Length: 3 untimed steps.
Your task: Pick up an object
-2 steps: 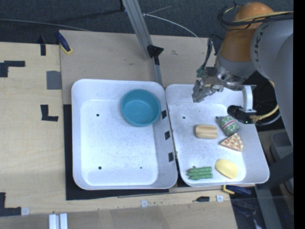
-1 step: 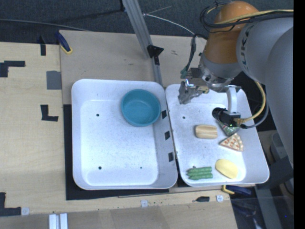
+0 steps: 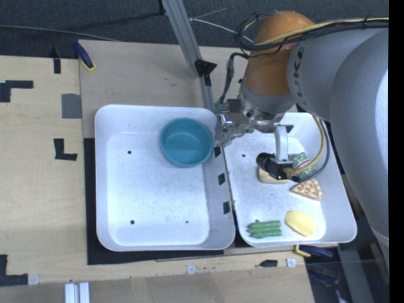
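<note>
A blue bowl [image 3: 186, 142] sits upright in the back right part of the left bin [image 3: 126, 194]. My gripper [image 3: 223, 129] hangs over the wall between the two bins, right beside the bowl's right rim; whether it touches the rim is unclear. In the right bin [image 3: 334, 232] lie a pizza slice [image 3: 307, 189], a yellow lemon-like piece [image 3: 300, 223] and a bunch of green beans [image 3: 264, 228]. A small striped object [image 3: 304, 164] lies just behind the pizza slice.
The grey arm with its orange band [image 3: 278, 49] crosses above the back of the right bin. A slanted metal rod [image 3: 186, 36] runs down to the bins' back edge. Black markers [image 3: 222, 179] dot the divider wall.
</note>
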Each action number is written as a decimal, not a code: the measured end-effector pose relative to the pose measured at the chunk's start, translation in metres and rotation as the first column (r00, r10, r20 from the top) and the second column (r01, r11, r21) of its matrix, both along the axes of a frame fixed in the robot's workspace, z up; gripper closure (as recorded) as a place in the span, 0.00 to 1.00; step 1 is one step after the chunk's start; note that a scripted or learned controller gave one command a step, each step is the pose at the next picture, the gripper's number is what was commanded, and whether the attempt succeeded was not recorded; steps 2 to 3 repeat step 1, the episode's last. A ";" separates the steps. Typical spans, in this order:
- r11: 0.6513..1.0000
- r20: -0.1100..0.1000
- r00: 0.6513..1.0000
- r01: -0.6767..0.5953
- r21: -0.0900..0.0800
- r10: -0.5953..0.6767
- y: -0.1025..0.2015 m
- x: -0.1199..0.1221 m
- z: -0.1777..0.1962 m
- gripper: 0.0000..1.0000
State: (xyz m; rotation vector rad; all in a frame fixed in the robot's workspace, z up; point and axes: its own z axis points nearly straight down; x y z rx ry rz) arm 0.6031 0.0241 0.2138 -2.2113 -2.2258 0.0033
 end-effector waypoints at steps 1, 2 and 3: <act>1.000 0.002 1.000 -0.001 0.001 0.001 0.048 -0.018 0.014 1.00; 1.000 0.002 1.000 -0.001 0.001 0.001 0.048 -0.018 0.014 1.00; 1.000 0.002 1.000 -0.001 0.001 0.001 0.048 -0.018 0.014 1.00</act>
